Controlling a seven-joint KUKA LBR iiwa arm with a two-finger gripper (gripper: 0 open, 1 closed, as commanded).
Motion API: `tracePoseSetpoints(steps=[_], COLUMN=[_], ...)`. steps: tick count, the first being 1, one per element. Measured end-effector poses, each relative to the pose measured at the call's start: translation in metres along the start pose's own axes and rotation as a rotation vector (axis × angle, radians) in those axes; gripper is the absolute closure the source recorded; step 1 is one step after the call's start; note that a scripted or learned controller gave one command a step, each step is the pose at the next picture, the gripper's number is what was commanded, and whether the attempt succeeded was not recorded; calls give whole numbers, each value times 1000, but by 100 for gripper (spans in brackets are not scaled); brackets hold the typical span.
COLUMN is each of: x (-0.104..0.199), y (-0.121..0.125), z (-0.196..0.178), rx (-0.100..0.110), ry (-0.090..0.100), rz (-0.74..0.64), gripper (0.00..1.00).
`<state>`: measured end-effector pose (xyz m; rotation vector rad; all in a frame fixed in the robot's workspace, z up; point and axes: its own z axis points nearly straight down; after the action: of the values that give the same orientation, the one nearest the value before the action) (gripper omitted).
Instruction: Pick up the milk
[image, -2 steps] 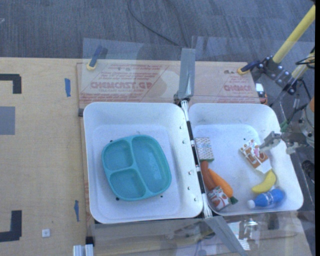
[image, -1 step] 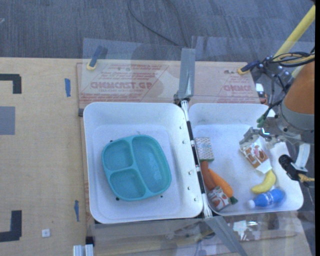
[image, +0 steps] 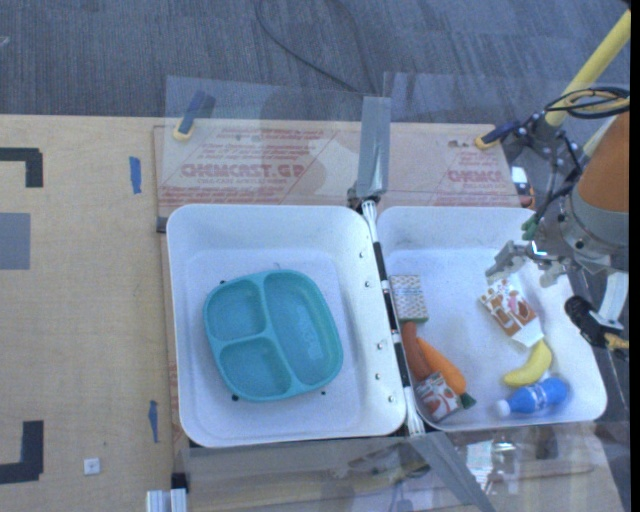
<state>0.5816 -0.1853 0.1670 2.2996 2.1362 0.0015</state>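
Note:
A small red and white milk carton (image: 437, 397) lies at the front of the right bin (image: 450, 235), touching the tip of an orange carrot (image: 438, 364). My gripper (image: 524, 268) hovers over the right side of that bin, well to the back right of the carton. Its fingers are open with nothing between them. Just in front of the fingertips lies a white and orange packet (image: 510, 308).
A green-checkered box (image: 408, 297) lies along the right bin's left wall. A banana (image: 529, 365) and a blue bottle (image: 535, 397) lie at its front right. The left bin (image: 200, 240) holds a teal divided plate (image: 272, 335).

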Motion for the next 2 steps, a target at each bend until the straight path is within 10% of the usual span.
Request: tracePoseSetpoints(steps=[1,2], x=[-22,-23], y=[-7,-7], z=[69,60], rx=[0,-1], ry=[1,0], rz=[34,36], gripper=[0,100])
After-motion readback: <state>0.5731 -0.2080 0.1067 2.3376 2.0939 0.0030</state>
